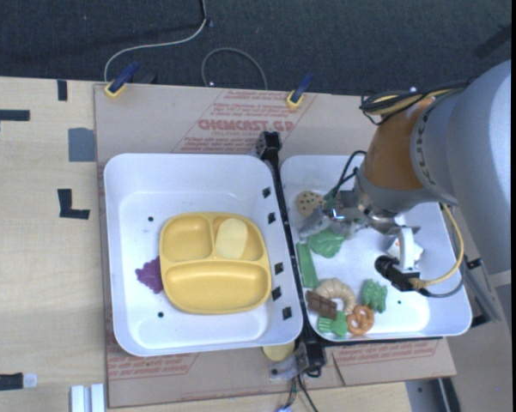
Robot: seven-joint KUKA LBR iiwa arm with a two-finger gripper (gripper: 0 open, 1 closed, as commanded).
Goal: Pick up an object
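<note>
My gripper (324, 219) reaches down into the right bin (438, 316) near its left wall. It sits just above a green leafy toy (327, 245) and right of a tan speckled cookie (307, 201). I see nothing clearly held in it. Lower in the same bin lie a green stick (306, 267), a brown doughnut-like piece (330, 295), a pretzel (359, 319) and a green lumpy piece (374, 294).
The left bin (129, 187) holds a yellow divided plate (213, 286) with a pale yellow piece (231, 238) in its upper right compartment. A purple bunch (148, 274) lies against the plate's left side. The grey arm with its orange band (395, 157) covers the right bin's upper right.
</note>
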